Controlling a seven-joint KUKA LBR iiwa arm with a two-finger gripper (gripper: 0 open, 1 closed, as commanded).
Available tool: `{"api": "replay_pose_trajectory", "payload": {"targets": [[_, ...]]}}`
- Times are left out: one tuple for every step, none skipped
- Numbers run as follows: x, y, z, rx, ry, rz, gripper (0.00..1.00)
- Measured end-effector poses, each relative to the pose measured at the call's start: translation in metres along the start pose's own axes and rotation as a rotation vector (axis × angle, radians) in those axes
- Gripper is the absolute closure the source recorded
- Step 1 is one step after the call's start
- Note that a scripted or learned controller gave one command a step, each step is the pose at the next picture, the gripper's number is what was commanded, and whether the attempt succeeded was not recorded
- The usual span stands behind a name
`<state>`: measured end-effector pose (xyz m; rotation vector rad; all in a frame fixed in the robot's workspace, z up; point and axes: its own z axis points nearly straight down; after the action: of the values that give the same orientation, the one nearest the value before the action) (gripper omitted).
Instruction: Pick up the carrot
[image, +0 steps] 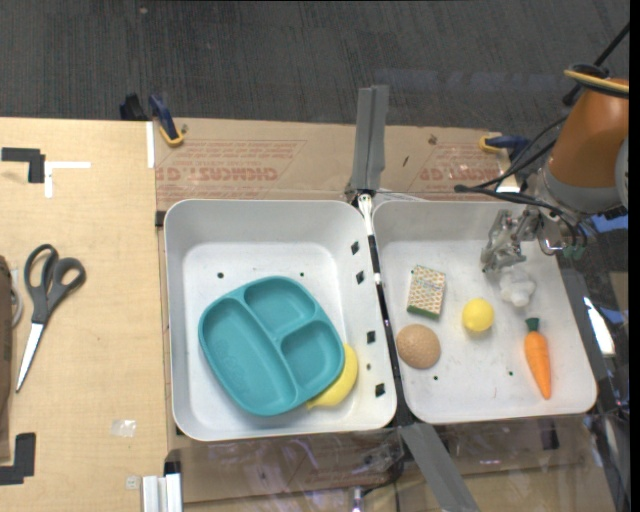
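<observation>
Carrot (538, 362): lies flat in the right bin (470, 398) near its right wall, green top pointing up the view, orange tip toward the near rim; it sits below the gripper and slightly to its right, apart from it, touching nothing.
Gripper (503, 258): hangs over the far right part of the right bin, above the carrot in the view; whether it is released or clenched cannot be told, and nothing is seen in its grasp.
White lump (517, 291): a small pale object just below the gripper, between it and the carrot's green top.
Lemon (478, 316): small yellow ball, below and a little left of the gripper, left of the carrot.
Sponge (427, 292): speckled block with a green edge, left of the gripper.
Brown ball (418, 346): round, below the sponge, well left of the carrot.
Arm (590, 140): orange band at the upper right, above the gripper.
Left bin (190, 250): holds a teal divided plate (270, 345) with a yellow object (340, 380) tucked under its right edge, well left of the gripper.
Scissors (42, 300): on the bench at the far left.
</observation>
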<state>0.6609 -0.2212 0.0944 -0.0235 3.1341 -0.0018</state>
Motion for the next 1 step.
{"api": "replay_pose_trajectory", "payload": {"targets": [[0.0845,0.0006,0.0005,0.0,0.004,0.149,1.0]]}}
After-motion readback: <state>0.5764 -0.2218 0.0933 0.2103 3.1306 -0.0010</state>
